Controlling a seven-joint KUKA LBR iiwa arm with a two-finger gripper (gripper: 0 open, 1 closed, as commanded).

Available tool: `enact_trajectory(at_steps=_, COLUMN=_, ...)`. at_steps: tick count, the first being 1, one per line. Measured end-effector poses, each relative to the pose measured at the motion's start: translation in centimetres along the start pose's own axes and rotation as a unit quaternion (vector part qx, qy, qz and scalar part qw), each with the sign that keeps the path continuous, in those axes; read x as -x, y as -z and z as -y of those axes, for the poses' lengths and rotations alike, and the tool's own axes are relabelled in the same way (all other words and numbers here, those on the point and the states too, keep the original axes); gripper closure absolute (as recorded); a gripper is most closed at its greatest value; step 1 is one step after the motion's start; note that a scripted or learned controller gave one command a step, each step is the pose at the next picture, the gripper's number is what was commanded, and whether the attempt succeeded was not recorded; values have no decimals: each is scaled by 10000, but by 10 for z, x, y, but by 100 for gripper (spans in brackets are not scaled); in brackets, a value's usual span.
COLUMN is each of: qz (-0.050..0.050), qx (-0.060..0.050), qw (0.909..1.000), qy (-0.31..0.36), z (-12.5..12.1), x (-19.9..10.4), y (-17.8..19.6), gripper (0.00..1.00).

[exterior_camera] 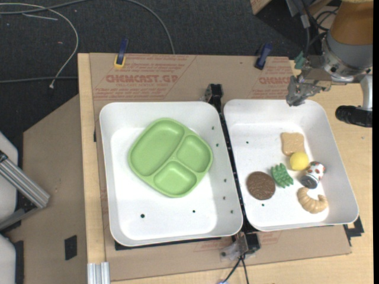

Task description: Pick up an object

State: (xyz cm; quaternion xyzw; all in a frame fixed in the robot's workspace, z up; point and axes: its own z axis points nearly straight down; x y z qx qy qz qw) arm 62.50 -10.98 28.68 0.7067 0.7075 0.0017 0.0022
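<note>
In the right bin (260,123) lie several small objects: a tan toast-shaped piece (292,142), a yellow ball (299,161), a green spiky piece (282,175), a brown round cookie (260,185), a red-and-white piece (317,171), a dark round piece (308,181) and a tan croissant (312,202). My gripper (295,97) hangs above the far right rim of that bin, well behind the toast piece. Nothing shows between its fingers.
The left bin (118,212) holds a green three-compartment plate (171,157). Blue clamps (121,51) (263,55) sit at the bench's far edge. A black clip (214,92) joins the bins at the back. Cardboard surrounds both bins.
</note>
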Motion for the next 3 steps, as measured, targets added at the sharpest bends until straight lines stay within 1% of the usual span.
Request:
enact_trajectory(at_steps=1, qz=-16, qx=-37, qw=10000, qy=21, z=4, x=-49, y=-7, gripper=100)
enact_trajectory(at_steps=2, qz=-15, qx=-40, qw=10000, qy=22, z=4, x=-105, y=-14, gripper=100)
enact_trajectory(at_steps=3, qz=-13, qx=-48, qw=10000, qy=19, z=-9, x=-155, y=-41, gripper=100)
